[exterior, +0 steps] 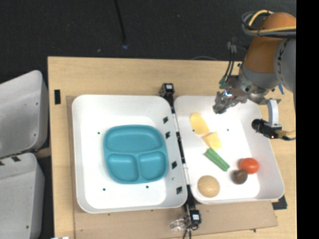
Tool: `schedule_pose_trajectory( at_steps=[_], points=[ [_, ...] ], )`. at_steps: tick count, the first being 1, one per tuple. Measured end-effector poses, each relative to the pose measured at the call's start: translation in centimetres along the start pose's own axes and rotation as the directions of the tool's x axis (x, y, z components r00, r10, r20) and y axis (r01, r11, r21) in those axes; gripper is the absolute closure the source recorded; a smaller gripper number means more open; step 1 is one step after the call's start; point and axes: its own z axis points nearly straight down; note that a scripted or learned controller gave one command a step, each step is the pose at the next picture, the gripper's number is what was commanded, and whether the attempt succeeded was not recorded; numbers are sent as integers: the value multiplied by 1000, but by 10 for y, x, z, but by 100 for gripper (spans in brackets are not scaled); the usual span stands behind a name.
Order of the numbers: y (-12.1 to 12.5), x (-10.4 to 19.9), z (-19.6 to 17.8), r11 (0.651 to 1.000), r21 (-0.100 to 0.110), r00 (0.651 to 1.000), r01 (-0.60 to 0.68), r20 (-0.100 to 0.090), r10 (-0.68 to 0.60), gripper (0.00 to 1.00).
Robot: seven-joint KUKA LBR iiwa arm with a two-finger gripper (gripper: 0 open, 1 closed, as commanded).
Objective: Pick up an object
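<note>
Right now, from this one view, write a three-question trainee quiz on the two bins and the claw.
1. True or false: the teal divided plate lies in the left bin.
2. Which thing lies nearest the claw? A) red tomato B) yellow piece C) tan round piece
3. Fill in: the green stick lies in the ____ bin.

Key: 1 true; 2 B; 3 right.

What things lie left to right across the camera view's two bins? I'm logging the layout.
Blue divided plate → yellow piece → green stick → brown ball → red ball.
</note>
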Motion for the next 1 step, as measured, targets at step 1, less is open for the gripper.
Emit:
schedule_pose_trajectory(
  at_steps=[1],
  points=[
    [7, 63, -4, 1000, 2, 1000, 10, -3, -10, 100]
  ],
)
